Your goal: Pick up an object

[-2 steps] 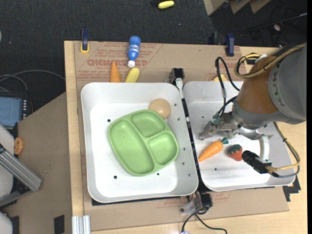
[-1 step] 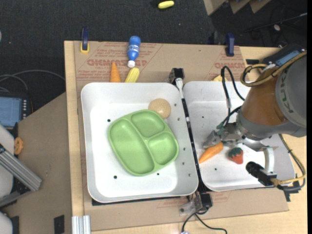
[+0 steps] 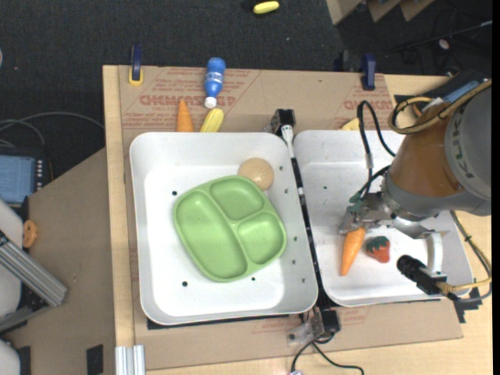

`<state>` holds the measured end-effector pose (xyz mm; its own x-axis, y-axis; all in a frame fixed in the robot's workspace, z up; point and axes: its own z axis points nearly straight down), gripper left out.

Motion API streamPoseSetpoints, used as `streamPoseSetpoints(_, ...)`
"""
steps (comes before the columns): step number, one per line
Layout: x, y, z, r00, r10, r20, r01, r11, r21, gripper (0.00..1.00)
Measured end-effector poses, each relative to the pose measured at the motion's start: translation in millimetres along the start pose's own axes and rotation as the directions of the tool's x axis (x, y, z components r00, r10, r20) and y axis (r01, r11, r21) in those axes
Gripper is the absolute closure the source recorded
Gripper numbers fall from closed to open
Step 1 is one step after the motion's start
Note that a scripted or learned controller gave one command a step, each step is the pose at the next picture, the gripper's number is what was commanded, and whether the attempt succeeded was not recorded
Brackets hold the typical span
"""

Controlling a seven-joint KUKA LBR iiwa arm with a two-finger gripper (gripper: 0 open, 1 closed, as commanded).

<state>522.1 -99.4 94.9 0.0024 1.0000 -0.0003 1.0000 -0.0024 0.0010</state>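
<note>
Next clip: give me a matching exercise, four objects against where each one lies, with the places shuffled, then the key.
Things:
1. green three-compartment plastic plate
2. orange toy carrot
3. tan round ball
4. blue and white toy bottle

Places:
A. on the cardboard behind the bins
B. middle of the left white bin
C. in the right white bin, below the hand
D. left bin, at the plate's far edge

Pairs: 1-B, 2-C, 3-D, 4-A

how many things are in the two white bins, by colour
green: 1, the divided plate in the left bin
tan: 1, the round ball beside the plate
orange: 1, the carrot in the right bin
red: 1, the small red item next to the carrot
total: 4
</note>
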Motion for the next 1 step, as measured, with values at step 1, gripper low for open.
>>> streamPoseSetpoints(1,64.9,43.2,-95.8,1.0,-0.011,-0.002,0.011,1.0,-0.013,1.0)
